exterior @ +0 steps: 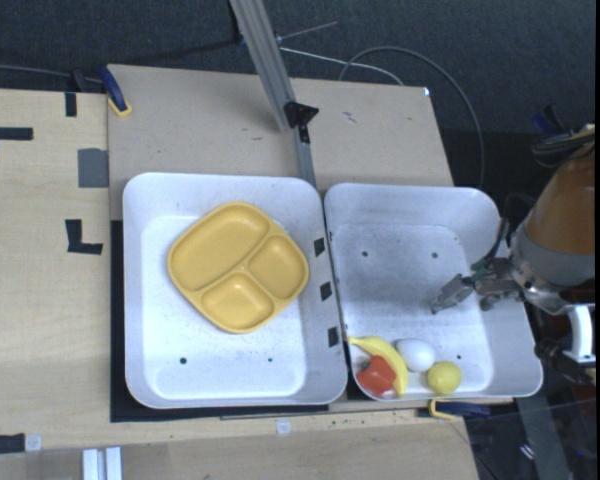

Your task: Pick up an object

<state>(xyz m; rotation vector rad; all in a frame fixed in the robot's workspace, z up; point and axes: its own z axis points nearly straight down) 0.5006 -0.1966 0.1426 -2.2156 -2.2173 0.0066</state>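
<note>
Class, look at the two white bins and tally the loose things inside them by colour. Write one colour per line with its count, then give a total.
Yellow: 3, the divided plate in the left bin, the banana and the small round ball in the right bin
Red: 1, the red piece
White: 1, the egg-like ball
Total: 5

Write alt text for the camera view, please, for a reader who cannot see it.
The gripper hangs over the right bin, apart from a banana, a red fruit, a white egg-like ball and a small yellow fruit clustered at that bin's near edge. A yellow divided plate lies in the left bin.
</note>
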